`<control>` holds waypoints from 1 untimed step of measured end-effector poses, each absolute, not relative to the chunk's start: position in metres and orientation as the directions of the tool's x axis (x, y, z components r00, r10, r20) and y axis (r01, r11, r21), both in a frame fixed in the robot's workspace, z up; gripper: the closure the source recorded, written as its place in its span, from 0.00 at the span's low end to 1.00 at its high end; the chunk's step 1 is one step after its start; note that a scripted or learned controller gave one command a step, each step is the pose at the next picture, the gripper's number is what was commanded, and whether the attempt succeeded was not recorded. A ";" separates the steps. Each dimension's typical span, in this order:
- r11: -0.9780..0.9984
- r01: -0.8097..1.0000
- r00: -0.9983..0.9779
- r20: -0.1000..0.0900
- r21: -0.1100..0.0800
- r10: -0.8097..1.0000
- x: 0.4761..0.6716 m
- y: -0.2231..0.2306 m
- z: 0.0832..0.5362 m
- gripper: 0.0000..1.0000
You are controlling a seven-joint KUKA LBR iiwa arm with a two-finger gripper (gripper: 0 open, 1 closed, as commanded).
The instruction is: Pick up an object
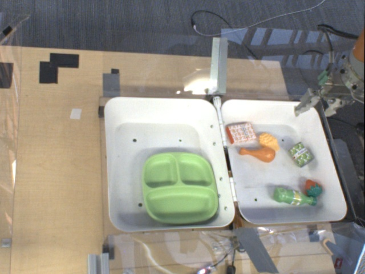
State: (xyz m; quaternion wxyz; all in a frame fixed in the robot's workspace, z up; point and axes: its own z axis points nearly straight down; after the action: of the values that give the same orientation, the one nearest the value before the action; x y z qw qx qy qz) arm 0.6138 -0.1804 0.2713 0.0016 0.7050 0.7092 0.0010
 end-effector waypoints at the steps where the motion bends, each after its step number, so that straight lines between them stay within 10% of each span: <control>1: 0.107 0.994 -0.107 -0.002 0.006 0.994 0.574 -0.203 0.101 0.00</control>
State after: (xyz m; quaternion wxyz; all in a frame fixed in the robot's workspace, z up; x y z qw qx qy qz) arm 0.5738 -0.2030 0.1006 0.0027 0.6680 0.7441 0.0016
